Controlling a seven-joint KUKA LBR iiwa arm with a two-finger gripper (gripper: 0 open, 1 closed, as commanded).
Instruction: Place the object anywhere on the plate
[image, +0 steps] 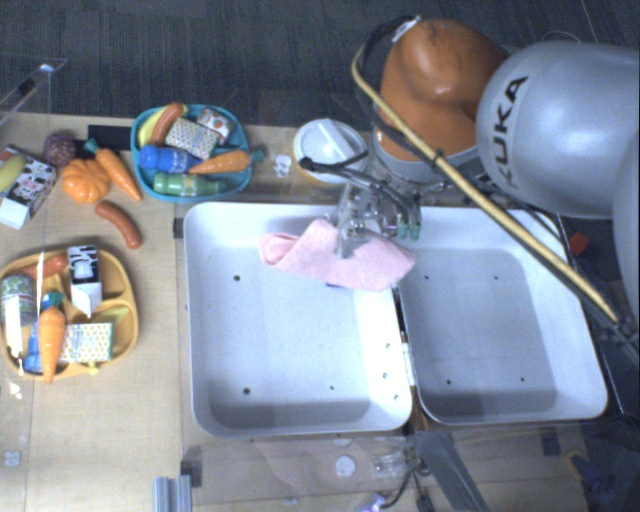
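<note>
I read this as the carry step — my gripper sits over the far edge of the bins, its fingers clamped on a pink cloth that drapes from them. The cloth hangs across the far right corner of the left bin and the divider toward the right bin. The only plate-like thing I can make out is a small white dish on the worktop just beyond the bins, far of the gripper. Next I'd need to lift the cloth clear of the bin wall, move it over that dish, and let go — it's limp, so part may trail off the rim
</note>
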